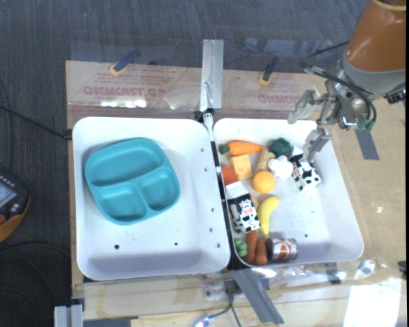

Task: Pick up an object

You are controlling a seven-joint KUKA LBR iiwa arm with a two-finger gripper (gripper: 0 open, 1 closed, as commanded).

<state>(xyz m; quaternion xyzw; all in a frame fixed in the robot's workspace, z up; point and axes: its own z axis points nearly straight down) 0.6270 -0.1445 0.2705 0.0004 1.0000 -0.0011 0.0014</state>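
Orange-banded grey arm hangs over the right white bin (341, 203), its two-finger gripper (312, 131) spread wide and grasping nothing. Just below it lies a black-and-white spotted cube (306, 176), beside the other toys. Judged so, the pick remains undone: 0 objects lifted.

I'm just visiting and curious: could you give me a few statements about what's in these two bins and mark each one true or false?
1. The blue divided tray lies in the left bin. True.
2. The carrot lies in the left bin. False: it is in the right bin, near the top of the divider.
3. The soda can lies on its side near the right bin's front edge. True.
4. The banana rests on the blue tray. False: it lies in the right bin, below the orange.
5. The gripper is over the right bin. True.
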